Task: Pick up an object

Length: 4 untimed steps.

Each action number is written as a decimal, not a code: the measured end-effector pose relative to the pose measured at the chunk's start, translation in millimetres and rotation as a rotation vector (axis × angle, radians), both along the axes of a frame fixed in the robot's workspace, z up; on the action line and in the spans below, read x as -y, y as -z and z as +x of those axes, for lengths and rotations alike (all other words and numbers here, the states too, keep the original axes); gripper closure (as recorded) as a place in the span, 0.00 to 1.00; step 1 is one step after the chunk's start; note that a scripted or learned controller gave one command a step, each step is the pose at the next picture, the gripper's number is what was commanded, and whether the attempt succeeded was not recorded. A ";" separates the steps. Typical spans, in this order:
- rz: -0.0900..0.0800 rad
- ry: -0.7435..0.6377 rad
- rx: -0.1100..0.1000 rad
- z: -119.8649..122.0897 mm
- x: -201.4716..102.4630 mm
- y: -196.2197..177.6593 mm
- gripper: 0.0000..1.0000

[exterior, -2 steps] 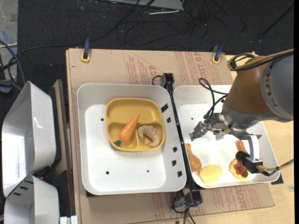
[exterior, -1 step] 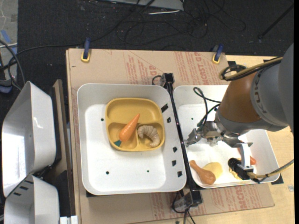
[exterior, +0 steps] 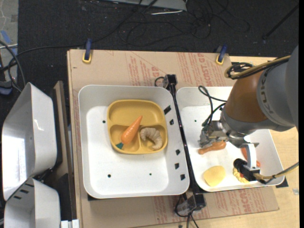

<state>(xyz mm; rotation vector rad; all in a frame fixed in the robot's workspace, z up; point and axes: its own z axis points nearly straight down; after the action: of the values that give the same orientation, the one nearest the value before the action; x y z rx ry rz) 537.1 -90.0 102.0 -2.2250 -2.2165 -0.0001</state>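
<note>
The orange sausage-shaped toy (exterior: 213, 147) is lying around the middle of the right bin (exterior: 190, 99), a bit toward its left edge. The hand (exterior: 209, 136) sits right over the toy's left end. Honestly can't tell from this angle if the hand is open or closed, or if it's got any grip on the toy. Nearer that bin's front edge there's a pale yellow rounded piece (exterior: 214, 175), apart from the toy. In the left bin (exterior: 95, 151), a yellow divided plate (exterior: 116, 113) holds a toy carrot (exterior: 131, 129) with a shrimp (exterior: 152, 137) to its right. The 2 bins sit side by side on the cardboard-topped surface (exterior: 123, 65).
</note>
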 end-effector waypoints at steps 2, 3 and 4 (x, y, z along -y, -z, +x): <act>-0.002 -0.007 0.007 -1.8 6.8 -110.7 1.00; -0.002 -0.008 0.007 -0.3 6.8 -164.0 1.00; 0.000 -0.012 0.000 2.8 -54.7 -157.4 1.00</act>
<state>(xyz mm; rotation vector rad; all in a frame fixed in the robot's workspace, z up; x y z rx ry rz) 539.9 -35.3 259.4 -2.2116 -2.2299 -0.0011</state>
